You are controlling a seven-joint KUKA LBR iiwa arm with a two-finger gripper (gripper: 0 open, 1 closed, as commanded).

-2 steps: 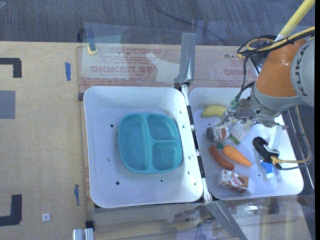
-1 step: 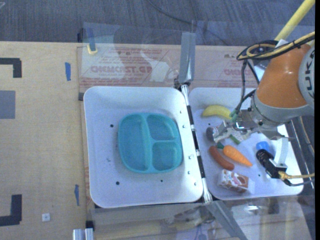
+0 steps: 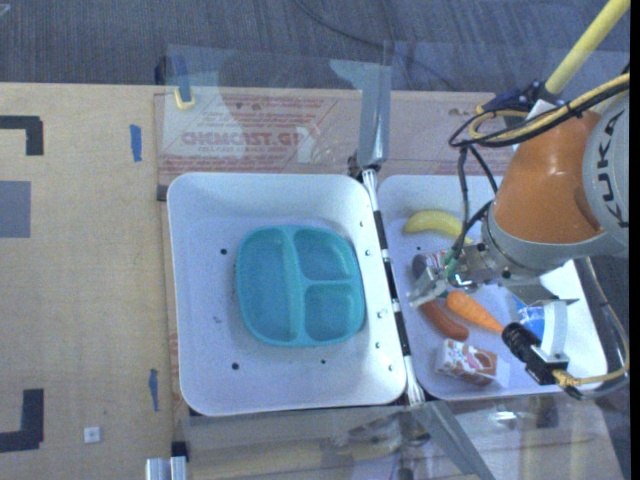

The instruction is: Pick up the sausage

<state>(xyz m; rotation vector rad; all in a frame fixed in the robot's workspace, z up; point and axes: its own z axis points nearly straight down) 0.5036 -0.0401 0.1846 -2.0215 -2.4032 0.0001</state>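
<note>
- The claw (image 3: 432, 286) hangs low in the right bin (image 3: 590, 353), near the wall it shares with the left bin; we see its fingers spread a little way apart with nothing between them.
- The sausage (image 3: 443, 319), reddish-brown, lies just below the claw toward the bin's near edge, tight alongside the carrot (image 3: 474, 311), which looks to be touching it.
- We judge the carrot the chief hazard: with the two lying flank to flank, a finger could come down on the orange one, or the jaws could close on both and lose the sausage as it lifts.
- The small printed carton (image 3: 466, 361) sits near the sausage's lower end, by the bin's near edge, so a shove that way could jam the sausage against it.
- The banana (image 3: 434, 224) rests near the bin's far edge, well apart from the grasp point and, in our view, no obstacle.
- The shared wall leaves little room on the claw's left; a finger opening wider toward it may scrape the rim.
- Open room lies upward and over the left bin (image 3: 200, 218), where the teal divided plate (image 3: 300, 286) sits at the centre with bare white floor all round.
- The arm's orange band (image 3: 545, 193) overhangs the right bin's far right corner, so we cannot read what lies beneath it.
</note>
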